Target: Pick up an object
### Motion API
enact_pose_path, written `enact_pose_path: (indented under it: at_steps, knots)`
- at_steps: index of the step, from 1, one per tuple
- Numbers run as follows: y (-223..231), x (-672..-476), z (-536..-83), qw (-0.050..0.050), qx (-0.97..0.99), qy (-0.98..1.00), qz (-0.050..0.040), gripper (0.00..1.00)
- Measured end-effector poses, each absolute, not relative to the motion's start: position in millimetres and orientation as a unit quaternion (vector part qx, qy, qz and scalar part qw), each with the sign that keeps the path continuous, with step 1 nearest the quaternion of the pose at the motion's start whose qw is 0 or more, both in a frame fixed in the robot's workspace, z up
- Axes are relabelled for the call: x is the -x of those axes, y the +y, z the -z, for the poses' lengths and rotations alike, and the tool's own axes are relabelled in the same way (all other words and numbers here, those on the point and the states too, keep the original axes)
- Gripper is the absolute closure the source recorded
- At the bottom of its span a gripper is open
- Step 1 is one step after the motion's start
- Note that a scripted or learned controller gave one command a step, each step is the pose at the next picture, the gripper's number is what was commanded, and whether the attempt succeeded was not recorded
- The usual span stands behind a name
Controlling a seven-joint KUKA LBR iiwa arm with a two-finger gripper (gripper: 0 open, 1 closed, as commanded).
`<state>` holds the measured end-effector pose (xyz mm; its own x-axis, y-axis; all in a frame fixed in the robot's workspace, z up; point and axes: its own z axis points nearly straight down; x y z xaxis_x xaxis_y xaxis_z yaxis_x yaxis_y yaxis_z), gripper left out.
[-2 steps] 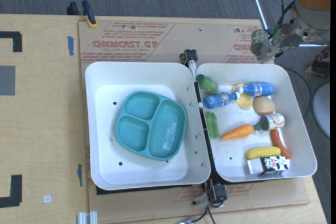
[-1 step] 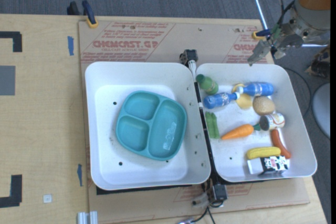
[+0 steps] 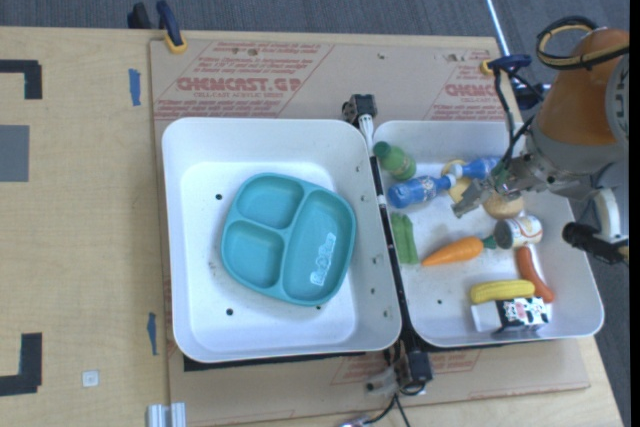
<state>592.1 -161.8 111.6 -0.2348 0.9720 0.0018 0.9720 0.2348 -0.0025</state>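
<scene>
The right bin (image 3: pixel 592 307) holds several toy foods. My gripper (image 3: pixel 492 190) hangs low over the bin's upper middle, right above a tan round piece (image 3: pixel 505 208) and beside the end of a blue bottle (image 3: pixel 420 190). An orange carrot (image 3: pixel 452 253) lies just below it, with a white ball-like piece (image 3: pixel 527 230) to the carrot's right. A green round toy (image 3: pixel 393 159) sits in the top left corner. A green pod (image 3: pixel 404 238) lies along the left wall. A yellow banana (image 3: pixel 503 291), a red sausage (image 3: pixel 533 271) and a white box (image 3: pixel 512 315) lie near the front.
The left bin (image 3: pixel 190 215) holds a teal divided plate (image 3: pixel 288 237). Both bins rest on a cardboard sheet (image 3: pixel 250 75) on the wooden bench. A black clamp (image 3: pixel 359 107) stands at the bins' shared back corner. The arm's orange band (image 3: pixel 585 100) rises at the right.
</scene>
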Motion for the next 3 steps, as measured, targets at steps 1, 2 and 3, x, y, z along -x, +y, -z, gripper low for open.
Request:
enact_pose_path:
  at_steps: [1,2,3]
  knots:
    - [-196,-505.0,-85,-0.001,0.597,-0.802,-0.0002,0.0]
    - [-195,-506.7,-96,-0.003,0.598,-0.802,0.0013,1.0]
    - [-151,-537.0,-137,-0.001,0.704,-0.71,0.0003,1.0]
